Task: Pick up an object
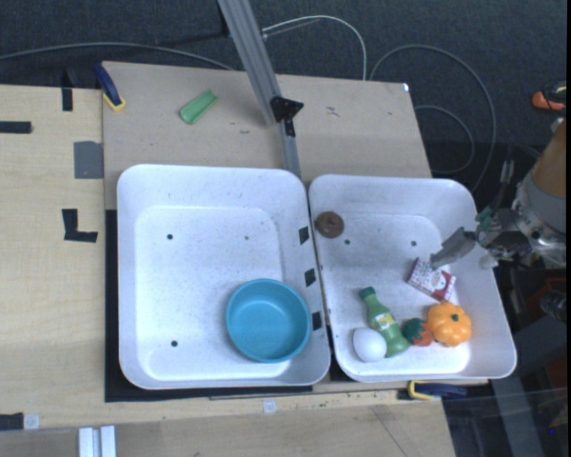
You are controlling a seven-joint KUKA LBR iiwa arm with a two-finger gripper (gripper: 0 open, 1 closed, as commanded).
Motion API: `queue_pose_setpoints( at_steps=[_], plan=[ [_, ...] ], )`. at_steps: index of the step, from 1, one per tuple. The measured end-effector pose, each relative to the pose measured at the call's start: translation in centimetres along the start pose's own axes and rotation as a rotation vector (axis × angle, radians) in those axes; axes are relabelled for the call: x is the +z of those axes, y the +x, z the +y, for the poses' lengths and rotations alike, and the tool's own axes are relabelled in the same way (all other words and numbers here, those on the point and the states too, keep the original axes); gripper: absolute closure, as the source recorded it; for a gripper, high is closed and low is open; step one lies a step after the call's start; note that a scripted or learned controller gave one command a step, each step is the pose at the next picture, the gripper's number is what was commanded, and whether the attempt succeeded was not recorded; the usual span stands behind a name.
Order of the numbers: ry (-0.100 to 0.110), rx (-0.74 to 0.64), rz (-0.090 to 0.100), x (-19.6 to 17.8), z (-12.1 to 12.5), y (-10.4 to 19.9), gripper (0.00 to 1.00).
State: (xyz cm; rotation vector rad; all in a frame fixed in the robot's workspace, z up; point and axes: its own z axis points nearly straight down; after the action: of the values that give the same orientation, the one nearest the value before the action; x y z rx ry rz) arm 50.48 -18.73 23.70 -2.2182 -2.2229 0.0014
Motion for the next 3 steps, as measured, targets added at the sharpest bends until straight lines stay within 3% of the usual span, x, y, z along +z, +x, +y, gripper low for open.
queue_pose_setpoints(
  at_steps=[1,3],
  plan=[
    [0.000,0.000,0.000,0.0,0.0,0.0,0.00],
    [0.007,0.000,0.003,12.4,-1.5,0.9,0.00]
  ],
)
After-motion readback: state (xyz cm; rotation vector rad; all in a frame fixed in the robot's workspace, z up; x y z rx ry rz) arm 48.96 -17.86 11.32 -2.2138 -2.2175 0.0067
